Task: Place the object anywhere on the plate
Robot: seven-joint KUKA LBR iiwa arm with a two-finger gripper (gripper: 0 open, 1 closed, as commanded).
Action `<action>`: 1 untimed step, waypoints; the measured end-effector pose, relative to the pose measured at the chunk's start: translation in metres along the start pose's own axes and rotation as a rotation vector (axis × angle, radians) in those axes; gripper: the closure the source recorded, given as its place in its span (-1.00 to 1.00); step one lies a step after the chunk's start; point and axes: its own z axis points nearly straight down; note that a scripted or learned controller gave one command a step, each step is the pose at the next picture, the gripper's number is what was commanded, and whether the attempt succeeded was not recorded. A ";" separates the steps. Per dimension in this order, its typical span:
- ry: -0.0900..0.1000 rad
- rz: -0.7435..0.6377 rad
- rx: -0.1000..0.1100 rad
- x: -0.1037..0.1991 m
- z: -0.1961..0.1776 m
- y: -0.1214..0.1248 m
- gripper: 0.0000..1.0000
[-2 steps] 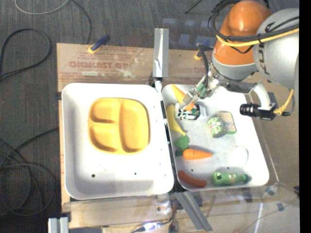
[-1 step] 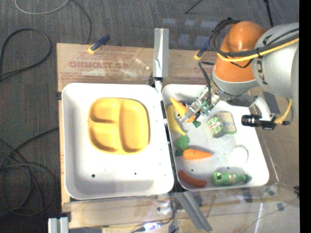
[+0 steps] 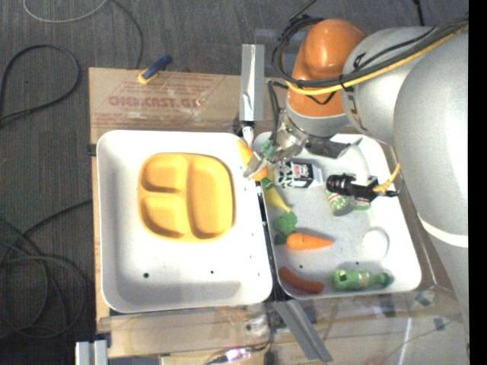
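Look at the left bin [image 3: 122,272] first. The yellow plate [image 3: 187,195] lies in the middle of it. It has little walls that split it into parts. Nothing is on the plate, so the job is not done yet.

Now look at the right bin [image 3: 397,261]. That is where the toy food lies. You can see a carrot [image 3: 308,242], a bit of broccoli [image 3: 286,223], a brown sausage [image 3: 301,281] and a green bottle [image 3: 361,279]. There is also a small black and white carton [image 3: 295,174], a white egg [image 3: 375,242] and a long yellow thing [image 3: 274,198]. They lie loose and apart, I think so that one can be picked up without bumping the rest.

The arm [image 3: 327,59] reaches in from the right and bends down. The pincer [image 3: 262,160] is low, right by the edge where the two bins meet. A small orange and yellow thing [image 3: 246,152] sits just at its tip, close to that edge. I think this is the thing you want on the plate. It is too small and too hidden to name. You cannot tell if the pincer is spread or pinching it, so do not count it as held.

The plate is near, just to the left. If the thing is held, you need to lift it over the bin edge so it does not catch. Then let it go over any part of the plate. If it is not held, it may slip down between the bins.
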 end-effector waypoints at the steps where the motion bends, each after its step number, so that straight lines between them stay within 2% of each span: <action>1: 0.000 0.000 0.000 0.000 0.000 0.000 -1.00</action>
